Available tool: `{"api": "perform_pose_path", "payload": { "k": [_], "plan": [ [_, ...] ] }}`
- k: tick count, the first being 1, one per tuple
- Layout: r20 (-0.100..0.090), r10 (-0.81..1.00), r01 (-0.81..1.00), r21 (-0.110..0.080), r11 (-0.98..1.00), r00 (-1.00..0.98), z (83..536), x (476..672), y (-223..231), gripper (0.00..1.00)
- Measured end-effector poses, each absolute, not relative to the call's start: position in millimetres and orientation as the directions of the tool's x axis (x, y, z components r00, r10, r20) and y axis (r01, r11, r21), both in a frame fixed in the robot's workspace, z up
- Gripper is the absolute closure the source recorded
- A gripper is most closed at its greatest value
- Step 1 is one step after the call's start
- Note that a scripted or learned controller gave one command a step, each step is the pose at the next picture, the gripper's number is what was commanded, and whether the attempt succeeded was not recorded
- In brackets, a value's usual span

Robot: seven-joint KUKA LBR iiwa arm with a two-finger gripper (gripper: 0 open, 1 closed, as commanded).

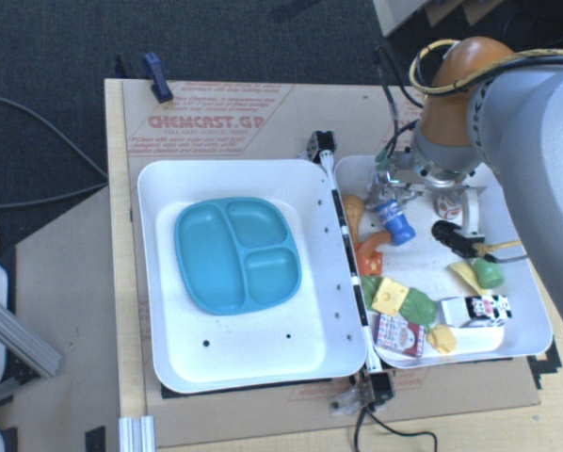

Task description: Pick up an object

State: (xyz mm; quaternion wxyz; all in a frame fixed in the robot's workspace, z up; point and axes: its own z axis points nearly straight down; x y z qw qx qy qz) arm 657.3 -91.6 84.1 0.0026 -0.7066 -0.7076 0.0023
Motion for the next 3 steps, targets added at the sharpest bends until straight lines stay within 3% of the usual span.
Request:
{"api": "perform_pose_path", "payload": {
  "k": [1,2,3],
  "plan": [
    [0.001,1.000,1.000,0.002,0.002,-0.002,185.5,622.8,-9.6,1.00],
    [0.001,1.000,1.000,-0.003,0.001,-0.001,184.4,587.0,44.7,1.00],
    [0.000,1.000,1.000,-0.002,-0.001,0.001,184.9,573.8,-30.8,1.00]
  ]
}}
